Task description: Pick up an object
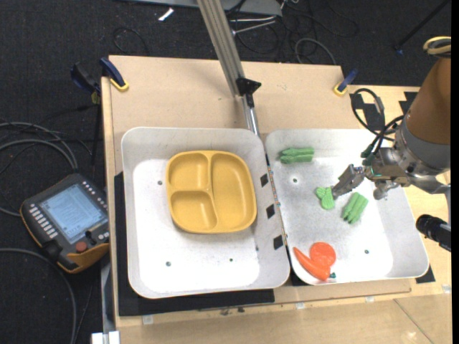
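Arm reaching in from the right, tool [353, 180] hanging over the right bin [401, 260]; its fingers are showing spread, nothing between them. A green piece [326, 197] is lying just left of the fingertips, a second green piece [354, 208] just below them, a third [296, 155] sitting near the bin's upper left. An orange toy [318, 259] is resting at the bin's front edge. A yellow divided plate [211, 191] is occupying the left bin [143, 256] on the worktop [179, 92]
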You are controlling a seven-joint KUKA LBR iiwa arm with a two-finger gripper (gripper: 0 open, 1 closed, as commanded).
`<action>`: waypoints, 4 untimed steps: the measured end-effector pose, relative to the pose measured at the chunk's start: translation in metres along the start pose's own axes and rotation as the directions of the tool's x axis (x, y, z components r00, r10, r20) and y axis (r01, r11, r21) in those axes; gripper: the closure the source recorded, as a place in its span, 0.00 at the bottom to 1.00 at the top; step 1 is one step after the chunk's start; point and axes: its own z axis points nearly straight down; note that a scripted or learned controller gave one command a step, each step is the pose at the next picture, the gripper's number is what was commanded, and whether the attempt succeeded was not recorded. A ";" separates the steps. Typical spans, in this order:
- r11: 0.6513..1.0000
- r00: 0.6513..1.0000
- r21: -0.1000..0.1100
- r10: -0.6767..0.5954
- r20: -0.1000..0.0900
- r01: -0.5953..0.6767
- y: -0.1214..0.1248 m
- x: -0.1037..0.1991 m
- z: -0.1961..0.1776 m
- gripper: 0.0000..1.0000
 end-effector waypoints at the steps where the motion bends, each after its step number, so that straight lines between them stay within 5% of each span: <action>1: 1.000 1.000 0.000 0.001 0.000 -0.001 0.000 0.000 0.000 0.00; 4: 1.000 1.000 0.005 0.003 -0.001 -0.003 0.001 -0.005 0.151 0.00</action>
